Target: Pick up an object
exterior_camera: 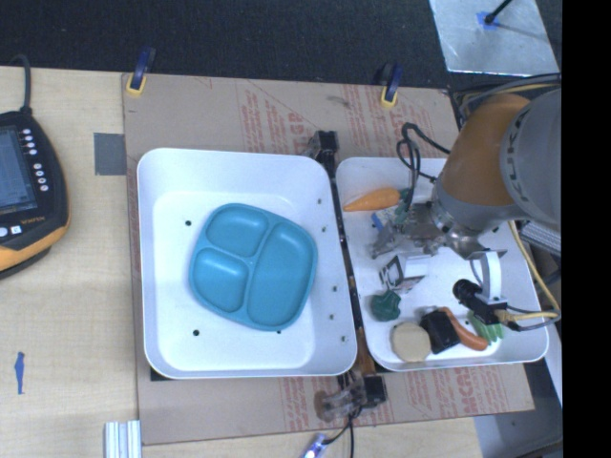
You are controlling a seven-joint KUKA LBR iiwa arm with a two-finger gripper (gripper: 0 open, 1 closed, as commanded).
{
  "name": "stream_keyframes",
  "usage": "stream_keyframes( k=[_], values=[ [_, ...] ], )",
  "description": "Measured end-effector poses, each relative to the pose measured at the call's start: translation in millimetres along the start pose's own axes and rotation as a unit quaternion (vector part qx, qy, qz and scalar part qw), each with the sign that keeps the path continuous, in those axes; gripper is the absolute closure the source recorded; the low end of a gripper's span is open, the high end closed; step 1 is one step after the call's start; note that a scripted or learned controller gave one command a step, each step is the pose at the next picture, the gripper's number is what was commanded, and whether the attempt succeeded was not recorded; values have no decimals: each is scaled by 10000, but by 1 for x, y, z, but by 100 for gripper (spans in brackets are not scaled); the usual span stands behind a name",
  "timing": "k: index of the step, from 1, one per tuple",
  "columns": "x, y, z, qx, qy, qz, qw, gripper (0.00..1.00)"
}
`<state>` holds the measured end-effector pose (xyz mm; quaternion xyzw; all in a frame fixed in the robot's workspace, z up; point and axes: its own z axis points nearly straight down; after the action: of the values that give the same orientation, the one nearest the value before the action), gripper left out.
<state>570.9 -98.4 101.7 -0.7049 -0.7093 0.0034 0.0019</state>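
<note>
Right bin (pixel 535 351), tool (pixel 393 273) inside

Orange carrot (pixel 371 199), flat, right bin's (pixel 535 349) top-left corner

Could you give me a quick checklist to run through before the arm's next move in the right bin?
1. End effector over right bin: ok.
2. Object between its fingers: cannot tell.
3. Dark green object just below it, within reach: ok.
4. Carrot apart from the arm, at the bin's far side: ok.
5. Cable close to the arm: not ok.
6. Blue plate in left bin, out of the path: ok.
</note>
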Motion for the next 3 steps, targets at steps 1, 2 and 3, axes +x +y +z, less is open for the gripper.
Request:
stream_keyframes(
  k=[1, 2, 3],
  values=[
    [4, -46, 11, -13, 10, 5, 10000, 0],
    [-24, 57, 9, -30, 10, 11, 10000, 0],
    [-40, 84, 10, -1, 18, 1, 10000, 0]
  ],
)
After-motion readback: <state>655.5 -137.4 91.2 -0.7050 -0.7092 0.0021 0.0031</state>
